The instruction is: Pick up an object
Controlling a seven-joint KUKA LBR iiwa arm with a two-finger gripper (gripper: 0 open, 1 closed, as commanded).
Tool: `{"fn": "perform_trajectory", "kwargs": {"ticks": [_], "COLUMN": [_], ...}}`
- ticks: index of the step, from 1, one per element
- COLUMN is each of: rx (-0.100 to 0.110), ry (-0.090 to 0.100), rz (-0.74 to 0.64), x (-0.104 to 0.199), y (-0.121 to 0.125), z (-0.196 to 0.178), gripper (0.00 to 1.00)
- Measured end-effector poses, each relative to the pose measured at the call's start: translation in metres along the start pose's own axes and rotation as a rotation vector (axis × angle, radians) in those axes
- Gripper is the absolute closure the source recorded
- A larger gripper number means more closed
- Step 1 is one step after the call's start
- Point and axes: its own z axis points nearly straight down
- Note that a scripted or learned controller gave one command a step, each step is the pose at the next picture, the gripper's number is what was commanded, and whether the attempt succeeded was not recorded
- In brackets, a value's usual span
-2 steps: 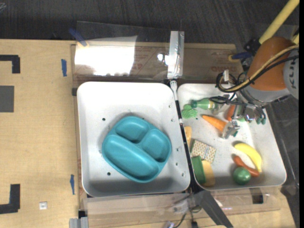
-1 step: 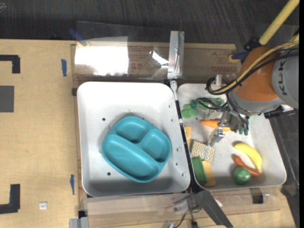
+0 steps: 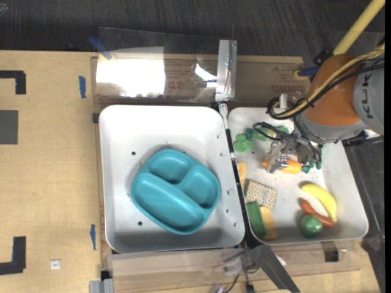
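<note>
A: Where are we with the arm (image 3: 342, 96)?

B: We see it reaching in from the right, orange band above the wrist, bent down over the right bin (image 3: 354, 191). The gripper (image 3: 287, 157) sits low over the upper middle of that bin.

A: Open or closed?

B: We cannot tell; cables and the wrist clutter that spot.

A: Anything at the tip?

B: We see a small orange piece (image 3: 292, 166) just under the gripper, touching or nearly so. We cannot say it is held.

A: What else is in that bin?

B: A green toy (image 3: 244, 143) at the upper left, near the divider. A patterned square (image 3: 261, 195) lower down on the left side. Below it a green and yellow block (image 3: 261, 220) against the near left corner. A banana (image 3: 320, 199) to the right, lying on a red-orange piece (image 3: 316, 211), and a green ball (image 3: 311, 225) just beside them at the near edge.

A: And the left bin (image 3: 122, 127)?

B: We see a teal divided plate (image 3: 176, 190) lying flat in its middle, three compartments, well apart from the arm.
</note>
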Motion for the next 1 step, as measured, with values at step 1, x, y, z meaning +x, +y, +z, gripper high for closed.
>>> {"fn": "perform_trajectory", "kwargs": {"ticks": [1], "rx": [-0.002], "ry": [0.008], "rz": [-0.106], "x": [-0.0313], "y": [0.0454], "z": [-0.1160], "gripper": [1.00]}}
